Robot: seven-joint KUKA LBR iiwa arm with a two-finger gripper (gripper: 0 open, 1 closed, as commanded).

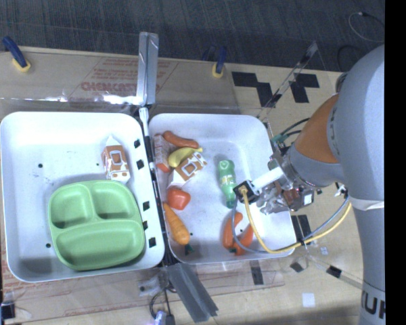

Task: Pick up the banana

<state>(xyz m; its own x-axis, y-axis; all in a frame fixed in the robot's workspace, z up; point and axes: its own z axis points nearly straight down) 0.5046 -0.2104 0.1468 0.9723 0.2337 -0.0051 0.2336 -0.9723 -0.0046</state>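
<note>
The yellow banana (181,156) lies in the upper left part of the right bin (257,128), between a brown sausage (180,141) and an orange-and-white box (191,168) that touches it. My gripper (277,200) hangs over the right edge of that bin, well to the right of the banana and apart from it. Nothing shows in its grasp.
The right bin also holds a green bottle (226,180), a red pepper (178,198), a carrot (177,227) and orange pieces (234,235) below the gripper. In the left bin (27,141) sit a green divided plate (95,225) and a second orange-and-white box (115,162).
</note>
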